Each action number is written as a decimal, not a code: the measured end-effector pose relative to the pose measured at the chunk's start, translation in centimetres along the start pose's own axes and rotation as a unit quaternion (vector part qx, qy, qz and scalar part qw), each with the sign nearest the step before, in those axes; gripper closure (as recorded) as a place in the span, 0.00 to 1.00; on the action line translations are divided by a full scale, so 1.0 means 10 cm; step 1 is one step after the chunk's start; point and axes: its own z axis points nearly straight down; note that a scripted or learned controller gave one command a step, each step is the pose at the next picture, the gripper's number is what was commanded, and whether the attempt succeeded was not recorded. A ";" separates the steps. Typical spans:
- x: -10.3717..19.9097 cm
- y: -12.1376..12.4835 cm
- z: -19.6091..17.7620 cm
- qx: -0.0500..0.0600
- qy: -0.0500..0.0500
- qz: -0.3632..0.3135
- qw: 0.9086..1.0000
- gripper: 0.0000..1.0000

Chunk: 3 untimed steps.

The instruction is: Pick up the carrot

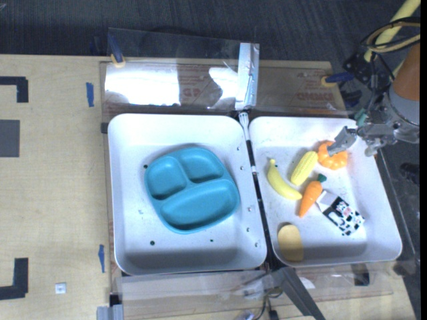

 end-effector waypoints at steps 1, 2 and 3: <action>-0.04 -0.04 1.16 -0.004 -0.002 0.007 1.000 0.00; -0.04 -0.03 1.05 -0.005 -0.002 0.007 1.000 1.00; -0.04 -0.04 1.05 -0.005 -0.001 0.007 1.000 0.00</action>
